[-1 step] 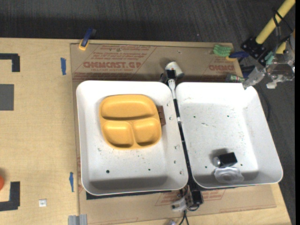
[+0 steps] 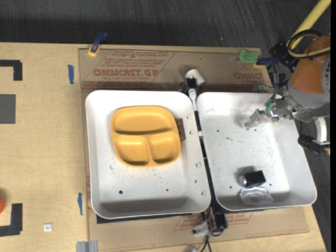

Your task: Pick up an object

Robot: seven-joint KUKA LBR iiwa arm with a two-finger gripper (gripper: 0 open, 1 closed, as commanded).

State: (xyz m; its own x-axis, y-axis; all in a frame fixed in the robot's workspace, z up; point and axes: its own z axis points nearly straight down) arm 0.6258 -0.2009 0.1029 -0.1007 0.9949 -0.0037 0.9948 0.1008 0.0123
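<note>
Two fingers of the gripper point(image 2: 253, 118) hang slightly parted and grasp nothing, over the right bin point(image 2: 302, 164) near its far edge. Candidates: a small black object point(image 2: 254, 178) near that bin's front, and a yellow divided tray point(image 2: 146, 135) in the left bin point(image 2: 100, 156). Centre over the black piece before descending, I judge.

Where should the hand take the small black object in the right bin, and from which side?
Probably across the short sides of the black object, coming straight down from above. It lies low in the right bin, looks blocky, and a clear piece sits close at its near side, so the fingers should avoid that side.
</note>
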